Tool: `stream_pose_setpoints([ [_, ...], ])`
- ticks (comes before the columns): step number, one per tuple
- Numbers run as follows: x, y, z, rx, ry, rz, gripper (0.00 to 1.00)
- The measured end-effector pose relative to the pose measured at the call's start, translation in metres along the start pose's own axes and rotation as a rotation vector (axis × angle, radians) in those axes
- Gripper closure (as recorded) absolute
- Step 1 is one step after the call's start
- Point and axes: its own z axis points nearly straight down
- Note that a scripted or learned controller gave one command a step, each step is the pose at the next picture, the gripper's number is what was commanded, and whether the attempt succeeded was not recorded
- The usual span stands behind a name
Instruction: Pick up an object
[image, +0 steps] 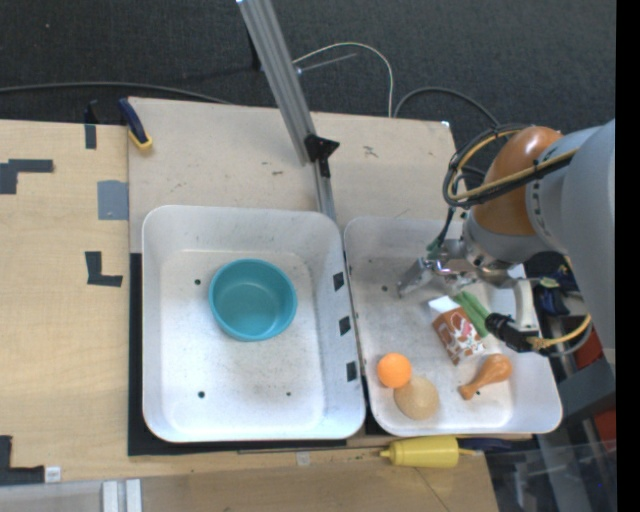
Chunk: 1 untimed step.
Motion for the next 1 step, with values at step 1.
stream_pose_setpoints([
  [1,0.0006,0.0001,-0.0099,0.000,0.001,-0.001,1.00],
])
